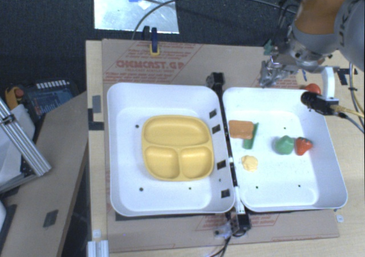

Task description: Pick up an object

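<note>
Above right bin's (325, 136) far edge — gripper (271, 76) hovering, nothing held

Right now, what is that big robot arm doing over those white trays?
The gripper hangs above the back edge of the right bin with nothing in it. That bin holds toy food: an orange block, a green piece, a red piece and a small yellow piece. The left bin holds a yellow divided plate.
</note>
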